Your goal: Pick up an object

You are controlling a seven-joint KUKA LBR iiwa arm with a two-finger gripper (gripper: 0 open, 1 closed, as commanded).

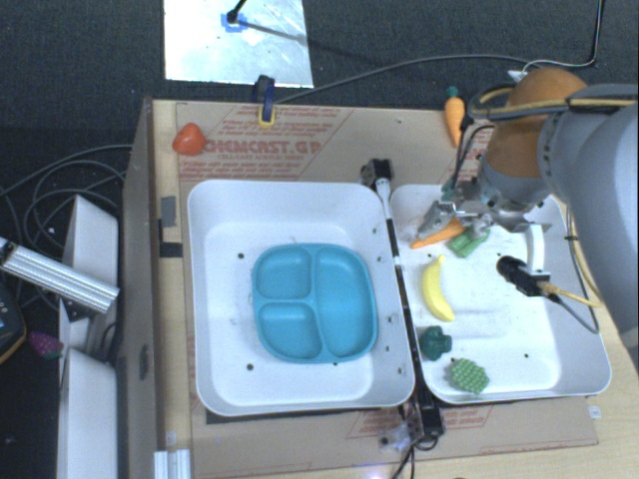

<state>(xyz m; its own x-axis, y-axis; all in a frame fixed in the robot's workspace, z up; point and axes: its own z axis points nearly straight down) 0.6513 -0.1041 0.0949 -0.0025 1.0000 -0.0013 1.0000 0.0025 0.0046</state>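
An orange carrot (435, 237) lies in the right bin (584, 367), at its far left corner, touching or nearly touching the underside of the gripper (451, 218). The gripper is low over that corner, its metal tip pointing left and down toward the carrot. The view does not show how far open it is, or whether it has hold of the carrot.

A small green block (465, 244) sits just beside the gripper, on its near side, against the carrot's thick end. A yellow banana (435, 289) lies a little nearer the camera than the gripper, lengthwise and apart from the carrot. Past the banana, further from the gripper, rest a dark green lump (433, 343) and then a pale green bumpy ball (466, 374), close to the bin's front edge.

Left of the gripper, across the divider, the left bin (222, 267) holds a blue divided plate (314, 300). The grey arm (589, 138) rises right of the gripper. Behind the gripper, outside the bins, a second carrot (454, 118) lies on the bench.
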